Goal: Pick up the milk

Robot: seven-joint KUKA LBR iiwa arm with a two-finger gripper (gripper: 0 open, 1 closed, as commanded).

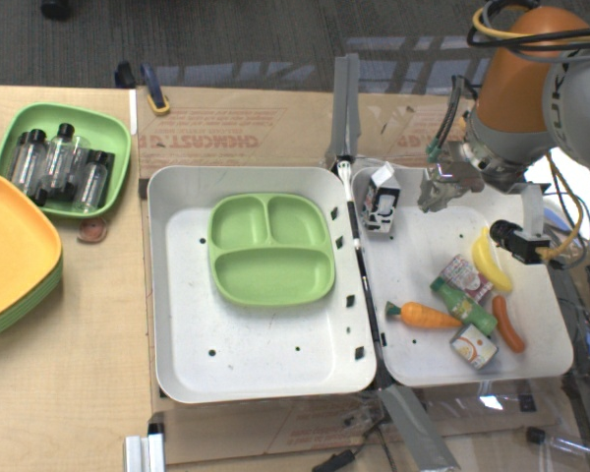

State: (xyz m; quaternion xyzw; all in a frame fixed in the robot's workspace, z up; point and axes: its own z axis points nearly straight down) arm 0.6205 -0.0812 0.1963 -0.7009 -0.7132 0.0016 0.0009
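The milk [381, 200] is a small white carton with black markings, standing at the far left corner of the right bin [541, 357], close to the divider. My gripper [436, 193] hangs at the bin's far edge, a short way right of the carton and apart from it. Nothing shows between its fingers.
A banana [490, 261], green packet [463, 298], carrot [425, 315], red sausage [508, 324] and small carton [474, 347] lie in the right bin's near right part. The left bin [177, 352] holds a green divided plate [271, 248]. Left of the bins are a green tray of bottles [63, 160] and yellow plates [15, 254].
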